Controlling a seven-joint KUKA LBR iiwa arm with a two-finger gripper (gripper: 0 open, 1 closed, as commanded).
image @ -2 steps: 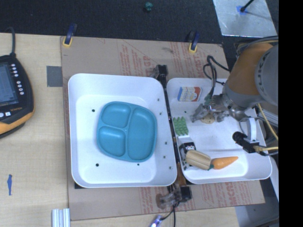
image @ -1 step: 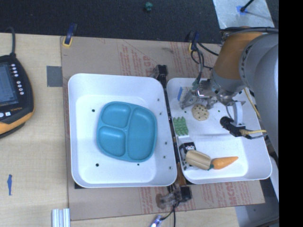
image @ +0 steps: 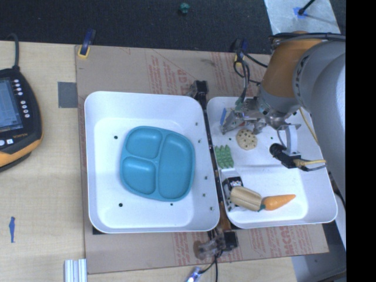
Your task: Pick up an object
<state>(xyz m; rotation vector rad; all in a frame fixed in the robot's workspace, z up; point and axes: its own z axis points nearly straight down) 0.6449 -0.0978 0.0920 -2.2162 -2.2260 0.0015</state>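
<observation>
Dark carpet (image: 147, 10) runs past the worktop's far edge. The worktop (image: 41, 204) is pale wood-grain w/ a brown cardboard sheet (image: 147, 63) under two white bins set rim to rim. A black-and-orange pendant (image: 14, 116) sits at the worktop's left edge, well apart from the bins.

Left bin (image: 103, 210): smooth plastic, rounded corners, shallow raised rim. A glossy blue plate (image: 157, 163), rounded-square w/ 3 compartments, lies approx mid-bin, w/ bare white floor on every side.

Right bin (image: 314, 187) is tighter. The grey arm (image: 320, 81) w/ its orange band (image: 285, 69) covers the far-right corner, and the gripper (image: 244, 122) hangs over the far-left corner. Can't tell whether the gripper is open or closed.

Things to pick, all in the right bin:
- A round tan biscuit (image: 247, 138), flat and dotted w/ holes, lies just beside the gripper on its near side.
- A small blue piece (image: 224, 117) is by the bin's left wall, next to the gripper.
- A green ridged block (image: 224, 155) lies along the same wall, nearer the bin's middle.
- In the near-left corner are a small black item (image: 231, 183), too small to make out, and a tan roll (image: 245, 198), cylinder-shaped.
- An orange carrot (image: 278, 202) butts against the roll, its tip tapering toward the bin's right wall.

Open floor is left in the bin's middle and toward its near-right corner.
</observation>
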